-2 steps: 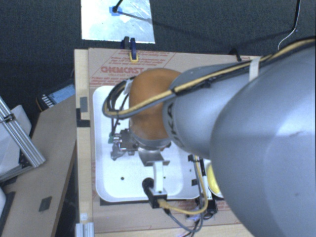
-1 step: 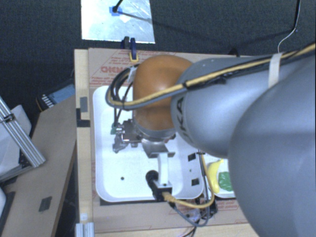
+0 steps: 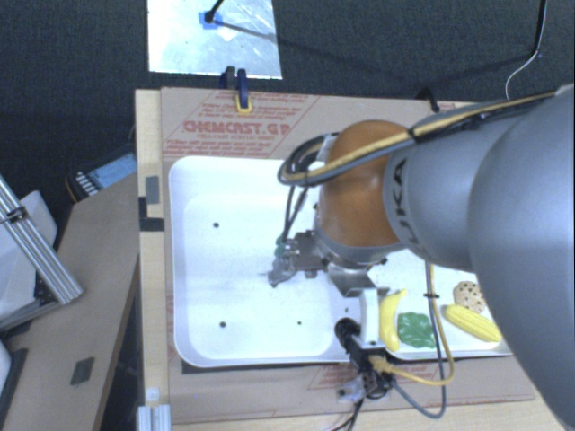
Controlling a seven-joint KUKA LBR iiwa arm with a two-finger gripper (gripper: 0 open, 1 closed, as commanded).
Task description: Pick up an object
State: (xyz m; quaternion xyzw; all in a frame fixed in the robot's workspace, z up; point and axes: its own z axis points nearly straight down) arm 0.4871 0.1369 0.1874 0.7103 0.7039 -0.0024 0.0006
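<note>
- Camera view: candidate objects, a banana (image 3: 389, 320), a green piece (image 3: 416, 329), a corn cob (image 3: 472, 322) and a cookie (image 3: 466, 294), lie in the right bin (image 3: 503, 351).
- Gripper (image 3: 286, 268) hangs over the left bin (image 3: 225, 241), well apart from them; open or closed, cannot tell.
- Risk: closing here likely grasps nothing.

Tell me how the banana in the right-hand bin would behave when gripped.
The banana looks smooth and glossy, so it may slip. Its curved shape could make it rock or turn when pushed. It lies close beside a green object, which may crowd a grasp.
</note>
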